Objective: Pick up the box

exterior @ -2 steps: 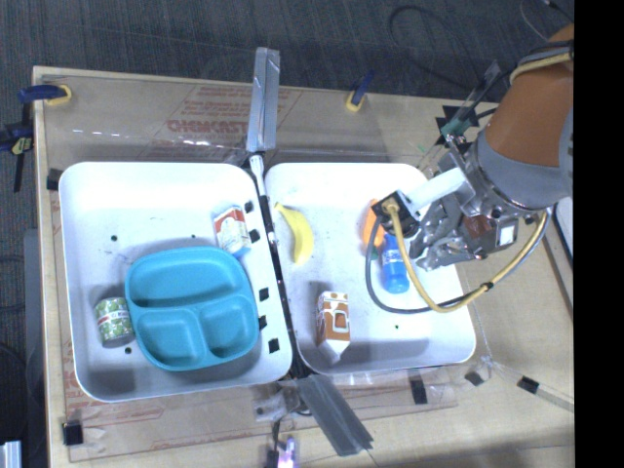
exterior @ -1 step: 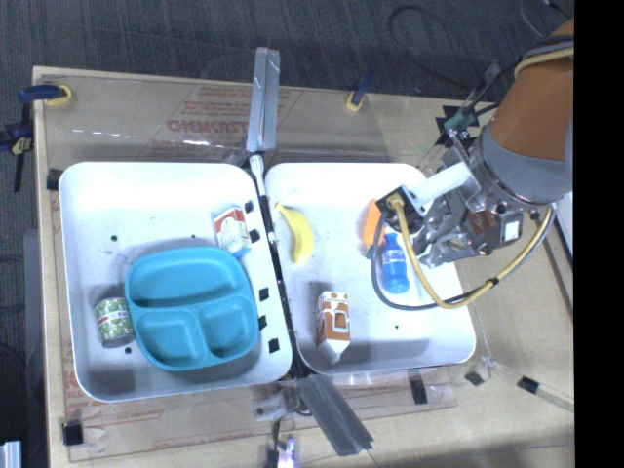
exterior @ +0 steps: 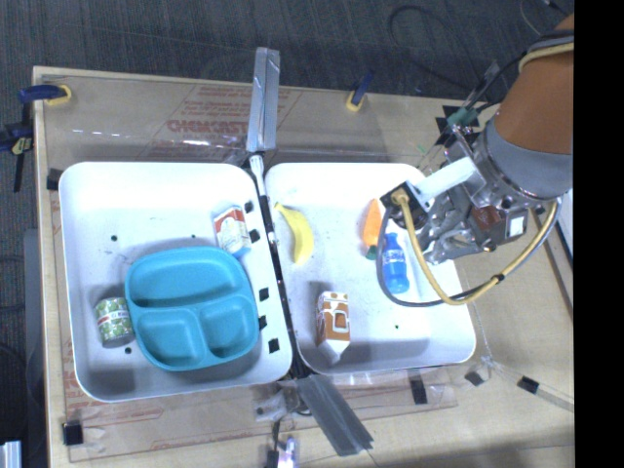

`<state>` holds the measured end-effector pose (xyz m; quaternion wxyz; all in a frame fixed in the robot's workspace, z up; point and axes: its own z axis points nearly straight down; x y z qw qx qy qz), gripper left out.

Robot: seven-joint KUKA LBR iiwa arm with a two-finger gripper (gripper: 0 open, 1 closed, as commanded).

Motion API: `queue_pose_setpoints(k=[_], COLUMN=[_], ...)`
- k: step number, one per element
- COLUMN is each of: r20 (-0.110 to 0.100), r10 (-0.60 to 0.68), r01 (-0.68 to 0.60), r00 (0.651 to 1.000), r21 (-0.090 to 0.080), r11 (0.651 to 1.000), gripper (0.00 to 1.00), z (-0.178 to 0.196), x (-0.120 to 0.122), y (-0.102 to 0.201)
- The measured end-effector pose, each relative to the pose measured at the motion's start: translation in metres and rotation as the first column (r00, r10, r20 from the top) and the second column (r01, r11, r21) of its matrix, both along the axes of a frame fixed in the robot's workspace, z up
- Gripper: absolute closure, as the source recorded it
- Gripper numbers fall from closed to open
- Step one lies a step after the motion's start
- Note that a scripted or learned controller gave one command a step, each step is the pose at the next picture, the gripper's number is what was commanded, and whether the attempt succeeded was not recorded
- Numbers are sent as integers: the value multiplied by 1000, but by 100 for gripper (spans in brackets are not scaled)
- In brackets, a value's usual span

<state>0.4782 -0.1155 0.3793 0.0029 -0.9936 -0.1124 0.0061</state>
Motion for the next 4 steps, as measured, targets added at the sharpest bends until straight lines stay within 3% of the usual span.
queue_pose_setpoints(k=[4], r20=[-17], r10=[36], r01=[-36], r00=[999], r21=[5], r11=[999], gripper=[100], z=[37], x=[3], y=[4])
